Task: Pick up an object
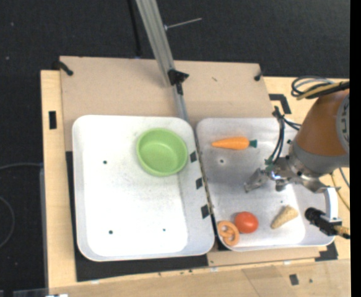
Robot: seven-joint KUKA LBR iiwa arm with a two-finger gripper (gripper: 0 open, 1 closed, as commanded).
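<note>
Over right bin (230,135), hand (264,181) state unclear, carrot (233,143), tomato (247,222), no readable labels

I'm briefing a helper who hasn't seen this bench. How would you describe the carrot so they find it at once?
Look at the right bin of the two white bins. Near its far edge lies the carrot, on its side, up from the end effector. It is the long, tapering orange thing with a green stub at one end, unlike the round red tomato by the near edge.

You have two white bins (93,184), one green bowl (162,152), one carrot (233,143), one tomato (246,222), one pretzel (227,232), and one tan wedge (285,216).
</note>
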